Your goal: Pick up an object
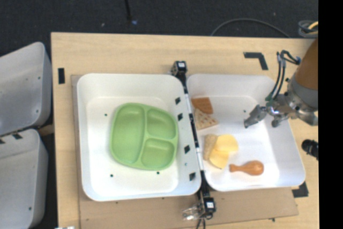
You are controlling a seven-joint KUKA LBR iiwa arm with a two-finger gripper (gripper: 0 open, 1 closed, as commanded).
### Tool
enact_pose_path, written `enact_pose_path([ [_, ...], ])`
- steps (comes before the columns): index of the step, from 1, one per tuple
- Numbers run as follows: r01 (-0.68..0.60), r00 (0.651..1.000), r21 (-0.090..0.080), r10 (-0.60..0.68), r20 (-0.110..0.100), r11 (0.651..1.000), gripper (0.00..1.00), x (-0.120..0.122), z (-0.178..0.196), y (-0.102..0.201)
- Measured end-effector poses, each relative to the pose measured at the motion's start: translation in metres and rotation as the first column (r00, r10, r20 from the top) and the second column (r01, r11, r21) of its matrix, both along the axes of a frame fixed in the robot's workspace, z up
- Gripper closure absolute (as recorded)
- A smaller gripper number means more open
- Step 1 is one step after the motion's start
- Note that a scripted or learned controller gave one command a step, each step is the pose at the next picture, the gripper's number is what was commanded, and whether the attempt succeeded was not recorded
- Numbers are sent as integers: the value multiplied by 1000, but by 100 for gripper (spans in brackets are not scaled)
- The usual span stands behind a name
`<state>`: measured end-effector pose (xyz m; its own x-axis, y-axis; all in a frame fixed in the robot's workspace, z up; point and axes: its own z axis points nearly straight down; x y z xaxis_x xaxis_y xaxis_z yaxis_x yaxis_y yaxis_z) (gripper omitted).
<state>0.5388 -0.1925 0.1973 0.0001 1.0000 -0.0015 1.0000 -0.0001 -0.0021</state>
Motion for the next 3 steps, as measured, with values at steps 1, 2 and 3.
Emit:
enact_pose_path([
  [1, 2, 1000, 1, -2, -1, 1000, 0, 0, -48, 8],
  [2, 3, 1000, -1, -3, 3, 1000, 0, 1, -98, 7],
  [3, 7, 1000, -2, -7, 10, 1000, 100, 2, -84, 5],
])
